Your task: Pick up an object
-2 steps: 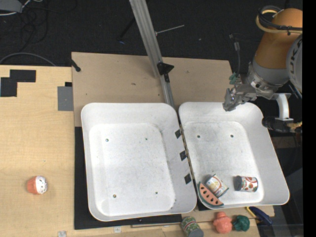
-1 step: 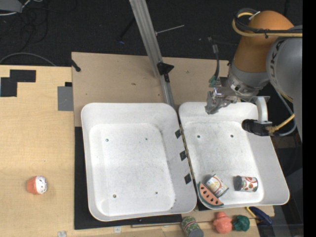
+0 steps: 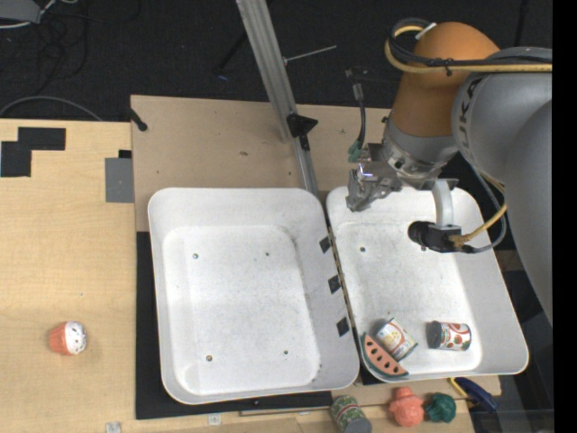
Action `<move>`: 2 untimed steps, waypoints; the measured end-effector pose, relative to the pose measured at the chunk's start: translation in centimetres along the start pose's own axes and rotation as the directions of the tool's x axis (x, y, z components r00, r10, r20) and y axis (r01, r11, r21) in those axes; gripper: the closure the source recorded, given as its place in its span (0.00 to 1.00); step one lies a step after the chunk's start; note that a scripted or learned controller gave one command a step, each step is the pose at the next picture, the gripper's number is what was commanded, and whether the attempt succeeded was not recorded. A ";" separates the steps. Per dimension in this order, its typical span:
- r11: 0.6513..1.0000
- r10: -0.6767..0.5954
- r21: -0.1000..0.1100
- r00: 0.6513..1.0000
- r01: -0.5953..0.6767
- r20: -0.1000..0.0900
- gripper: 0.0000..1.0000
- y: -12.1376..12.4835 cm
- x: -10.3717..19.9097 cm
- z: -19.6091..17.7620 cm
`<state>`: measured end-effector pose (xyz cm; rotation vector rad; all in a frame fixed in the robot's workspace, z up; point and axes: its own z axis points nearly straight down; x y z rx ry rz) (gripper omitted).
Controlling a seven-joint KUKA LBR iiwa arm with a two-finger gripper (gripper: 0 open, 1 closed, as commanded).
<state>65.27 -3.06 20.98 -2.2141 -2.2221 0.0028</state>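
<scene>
The claw (image 3: 363, 190) hangs at the far end of the right bin (image 3: 505, 354); I cannot tell its grip. The cans (image 3: 424, 336) sit far off, so it may grab nothing.

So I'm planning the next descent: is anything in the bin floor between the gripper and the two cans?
Nothing visible: bare white floor of the right bin lies between the gripper and the cans.

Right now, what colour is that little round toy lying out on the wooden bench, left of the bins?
The toy is orange-red with a white face, seen in the camera view.
</scene>
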 end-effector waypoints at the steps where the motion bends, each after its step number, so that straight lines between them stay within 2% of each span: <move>1: 1.000 -0.001 -0.002 1.000 0.001 0.000 1.00 0.1 6.1 0.1; 2: 1.000 0.001 -0.004 1.000 -0.001 0.002 1.00 -0.1 10.3 -1.1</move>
